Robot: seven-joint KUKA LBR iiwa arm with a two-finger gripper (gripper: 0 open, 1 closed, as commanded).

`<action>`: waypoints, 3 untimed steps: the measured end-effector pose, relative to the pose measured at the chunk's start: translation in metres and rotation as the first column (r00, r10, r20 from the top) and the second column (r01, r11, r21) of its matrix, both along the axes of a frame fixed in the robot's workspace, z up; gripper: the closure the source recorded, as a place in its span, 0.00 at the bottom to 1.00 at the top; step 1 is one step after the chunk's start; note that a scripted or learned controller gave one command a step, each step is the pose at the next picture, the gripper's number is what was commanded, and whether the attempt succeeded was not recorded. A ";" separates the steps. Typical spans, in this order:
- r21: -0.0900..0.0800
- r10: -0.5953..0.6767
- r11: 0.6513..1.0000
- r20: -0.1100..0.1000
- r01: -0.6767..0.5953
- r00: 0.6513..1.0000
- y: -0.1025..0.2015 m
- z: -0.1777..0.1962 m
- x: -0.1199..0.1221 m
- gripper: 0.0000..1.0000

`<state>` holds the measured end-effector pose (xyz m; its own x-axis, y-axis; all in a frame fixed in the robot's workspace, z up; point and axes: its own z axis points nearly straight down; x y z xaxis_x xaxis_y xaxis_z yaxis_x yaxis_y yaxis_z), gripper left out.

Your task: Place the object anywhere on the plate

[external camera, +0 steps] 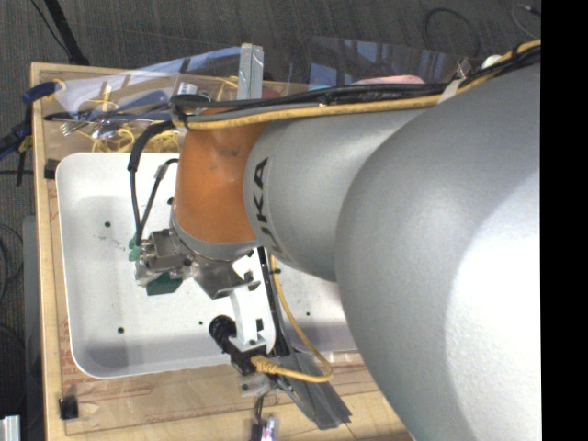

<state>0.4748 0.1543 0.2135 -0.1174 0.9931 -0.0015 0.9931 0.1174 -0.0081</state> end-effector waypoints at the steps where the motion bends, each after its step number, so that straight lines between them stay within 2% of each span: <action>1: 0.000 -0.167 0.986 -0.001 0.167 0.986 -0.071 -0.024 0.020 1.00; 2: 0.000 -0.147 0.989 0.001 0.147 0.989 0.063 -0.004 0.040 1.00; 3: -0.001 -0.258 0.966 0.002 0.258 0.966 -0.014 0.005 0.062 1.00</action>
<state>0.5364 0.1405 0.2183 0.1424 0.9898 -0.0028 0.9898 -0.1424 -0.0059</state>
